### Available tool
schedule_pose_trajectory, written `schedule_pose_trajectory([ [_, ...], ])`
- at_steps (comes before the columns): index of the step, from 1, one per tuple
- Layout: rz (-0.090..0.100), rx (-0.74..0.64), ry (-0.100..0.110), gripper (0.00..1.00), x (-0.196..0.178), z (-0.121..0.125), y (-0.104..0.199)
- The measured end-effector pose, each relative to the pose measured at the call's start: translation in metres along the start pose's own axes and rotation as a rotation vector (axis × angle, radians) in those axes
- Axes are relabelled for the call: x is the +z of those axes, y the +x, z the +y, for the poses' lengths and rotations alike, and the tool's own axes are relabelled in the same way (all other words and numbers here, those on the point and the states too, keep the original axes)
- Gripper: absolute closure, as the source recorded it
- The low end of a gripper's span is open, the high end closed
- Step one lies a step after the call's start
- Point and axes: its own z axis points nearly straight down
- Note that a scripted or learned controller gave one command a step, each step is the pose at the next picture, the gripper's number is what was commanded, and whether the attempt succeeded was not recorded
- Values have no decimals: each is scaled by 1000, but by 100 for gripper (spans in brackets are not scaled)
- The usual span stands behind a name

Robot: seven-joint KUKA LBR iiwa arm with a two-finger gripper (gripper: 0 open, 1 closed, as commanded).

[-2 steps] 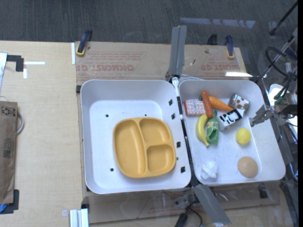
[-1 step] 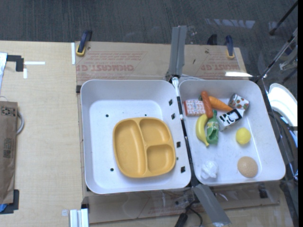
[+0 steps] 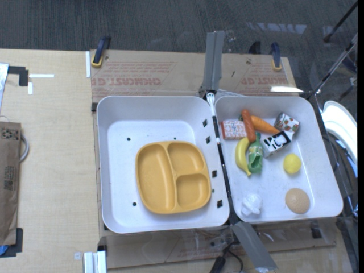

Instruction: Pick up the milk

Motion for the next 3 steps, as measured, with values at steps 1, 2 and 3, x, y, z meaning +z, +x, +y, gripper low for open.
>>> schedule_pose_trajectory([
  [1,-3,-5,1,100,-8,1,1],
  [2,-6,-9,2,100,-16,3,1],
  [3,-9,-13,3,100,-24,4,1],
])
